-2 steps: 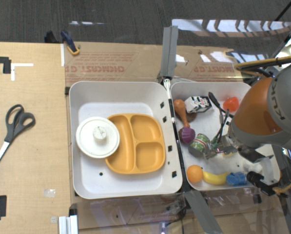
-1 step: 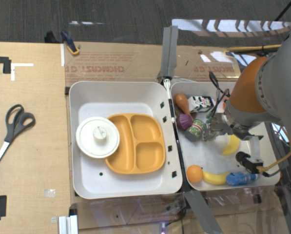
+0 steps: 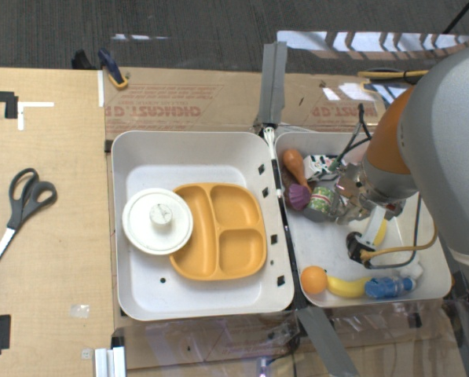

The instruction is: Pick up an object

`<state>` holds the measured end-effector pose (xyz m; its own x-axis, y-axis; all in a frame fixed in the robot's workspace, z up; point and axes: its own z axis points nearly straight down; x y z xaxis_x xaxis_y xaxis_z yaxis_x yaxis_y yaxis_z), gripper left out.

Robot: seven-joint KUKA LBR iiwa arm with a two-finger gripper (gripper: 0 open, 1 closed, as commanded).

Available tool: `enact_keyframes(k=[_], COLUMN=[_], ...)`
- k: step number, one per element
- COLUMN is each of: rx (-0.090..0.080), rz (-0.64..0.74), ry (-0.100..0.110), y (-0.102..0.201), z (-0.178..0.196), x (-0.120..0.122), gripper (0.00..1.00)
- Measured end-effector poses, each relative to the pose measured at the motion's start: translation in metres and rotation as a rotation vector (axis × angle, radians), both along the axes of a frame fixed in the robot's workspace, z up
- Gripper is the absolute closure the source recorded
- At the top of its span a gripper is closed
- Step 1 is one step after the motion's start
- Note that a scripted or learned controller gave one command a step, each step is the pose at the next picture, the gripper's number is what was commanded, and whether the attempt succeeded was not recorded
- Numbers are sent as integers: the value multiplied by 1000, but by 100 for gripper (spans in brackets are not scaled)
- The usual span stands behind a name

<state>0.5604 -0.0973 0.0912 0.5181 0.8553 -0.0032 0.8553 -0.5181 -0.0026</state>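
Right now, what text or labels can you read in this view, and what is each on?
Cardboard sheet behind the bins: red print, upside down and mirrored, too blurred to quote.
Small can in the right bin: label too small to read.
Blue bottle: nothing readable.

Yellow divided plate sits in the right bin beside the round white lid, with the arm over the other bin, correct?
Not quite. The camera view shows the yellow divided plate in the left bin, not the right one. The round white lid does sit beside it, overlapping its left edge, and the arm is over the other bin.
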Motion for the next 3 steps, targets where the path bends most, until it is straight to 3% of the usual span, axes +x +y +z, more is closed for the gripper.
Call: enact_keyframes(k=[1,2,3], rx=[0,0,2], rz=[241,-67,-182], ry=[-3,0,0], y=[-95,-85,-73], z=[58,0,0], x=[34,42,-61], gripper=[100,100,100])
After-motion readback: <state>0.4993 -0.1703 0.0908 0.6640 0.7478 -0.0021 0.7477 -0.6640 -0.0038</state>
